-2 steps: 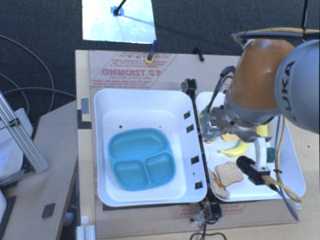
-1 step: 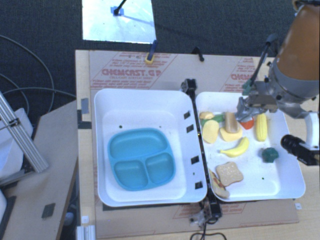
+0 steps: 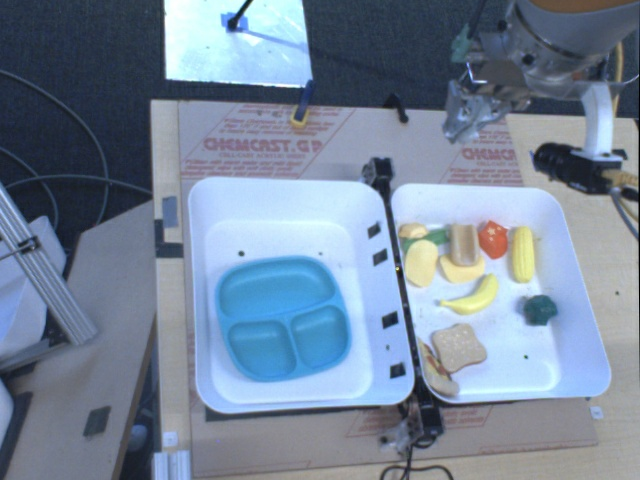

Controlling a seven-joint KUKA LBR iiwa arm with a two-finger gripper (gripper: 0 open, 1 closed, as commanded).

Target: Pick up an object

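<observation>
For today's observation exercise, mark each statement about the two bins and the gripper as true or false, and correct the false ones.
1. The blue divided tray lies in the left bin. True.
2. The banana lies in the left bin. False: it lies in the right bin.
3. The gripper is down inside the right bin. False: it hangs above the bench beyond the bins' far edge.
4. The corn cob lies right of the tomato. True.
5. The toast slice rests on the blue divided tray. False: it lies in the right bin, near the front.
</observation>
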